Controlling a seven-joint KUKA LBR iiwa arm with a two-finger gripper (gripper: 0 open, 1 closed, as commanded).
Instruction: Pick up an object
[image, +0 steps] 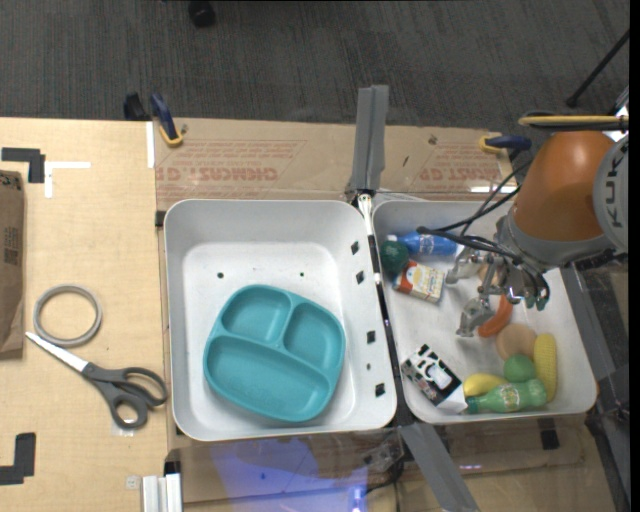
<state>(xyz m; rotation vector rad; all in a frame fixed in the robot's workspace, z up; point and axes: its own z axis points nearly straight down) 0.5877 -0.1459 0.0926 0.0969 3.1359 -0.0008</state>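
My fingers (480, 318) hang at right of frame over the orange carrot (495, 320); I cannot tell their spread. Crowded toys could make them slip.

Dark carpet floor (300, 50) (grey) beyond wooden bench (80, 250).

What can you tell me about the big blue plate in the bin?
The blue plate is a teal tray with rounded corners and raised ridges splitting it into three sections: one long one and two smaller ones. It looks like smooth plastic, and nothing lies in any section. It rests right side up, turned at a slant, on the floor of the left white bin, toward the near side. Its lower edge sits close to the bin's front wall. Nothing else touches it, and the arm is over the other bin.
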